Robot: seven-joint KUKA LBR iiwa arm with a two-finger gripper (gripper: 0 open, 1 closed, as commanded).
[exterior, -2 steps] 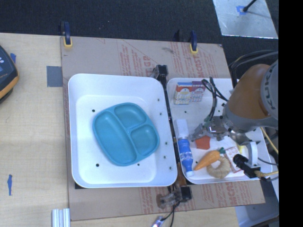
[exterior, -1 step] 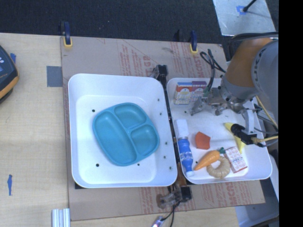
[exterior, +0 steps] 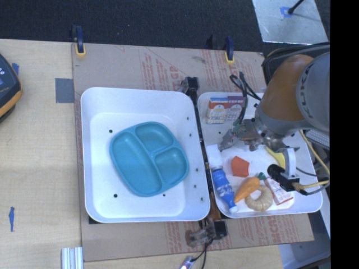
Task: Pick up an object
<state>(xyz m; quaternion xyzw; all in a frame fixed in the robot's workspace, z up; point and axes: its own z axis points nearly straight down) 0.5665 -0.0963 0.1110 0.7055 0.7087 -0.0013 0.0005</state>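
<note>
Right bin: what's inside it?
The right bin holds a printed box, red block, blue bottle, carrot, bagel-like ring and a small packet. The arm covers the bin's far right part; something yellow peeks out there.

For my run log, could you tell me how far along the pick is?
Done: the arm has reached over the right bin. In hand: nothing visibly held; the gripper sits low near the carton. Left: gripping and lifting something; block, bottle and carrot lie untouched.
</note>
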